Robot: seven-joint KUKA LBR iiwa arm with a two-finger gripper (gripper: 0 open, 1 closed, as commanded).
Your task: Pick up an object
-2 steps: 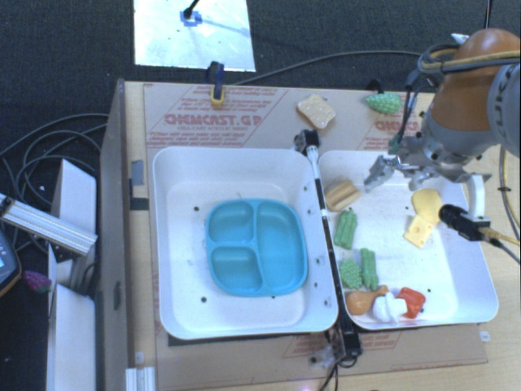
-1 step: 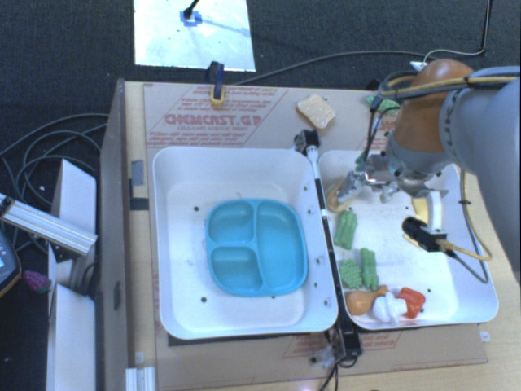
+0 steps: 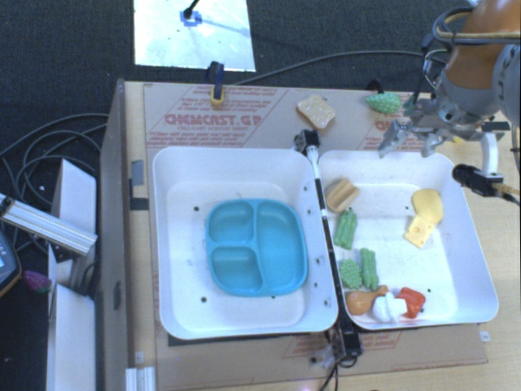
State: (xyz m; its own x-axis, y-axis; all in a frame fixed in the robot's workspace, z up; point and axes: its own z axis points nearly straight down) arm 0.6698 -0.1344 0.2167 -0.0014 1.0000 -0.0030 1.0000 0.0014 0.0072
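Candidate objects sit mostly in the right bin [image 3: 480, 287]. Yellow cheese wedge [image 3: 423, 216] lies near its right wall. Tan bread-like piece [image 3: 340, 194] lies at the upper left, close to the divider between bins. Just below it, a green pod [image 3: 346, 229], then further down a second green pod [image 3: 369, 267] beside a bumpy green piece [image 3: 351, 273]. At the near edge: orange drumstick-shaped toy [image 3: 364, 301], touching a white piece [image 3: 391, 308], with a red piece [image 3: 412, 301] just beside that.

Two more objects lie outside the bins on the cardboard sheet [image 3: 244, 120] behind them: a tan cracker-like piece [image 3: 316, 111] and a green bumpy item [image 3: 383, 103].

Gripper [image 3: 413, 139] hangs over the back rim of the right bin, fingers spread apart, nothing between them. It is near the green bumpy item, not touching it; well apart from the cheese wedge. Arm's orange band [image 3: 484, 15] is at the top right.

Left bin [image 3: 175, 218] holds a blue divided tray [image 3: 256, 247], lying flat, roughly centred. A black clip [image 3: 308, 141] sits at the back end of the joint between bins. A yellow and dark clamp [image 3: 216, 84] stands at the back edge of the cardboard. Cables [image 3: 49, 137] run across the dark floor on the left.
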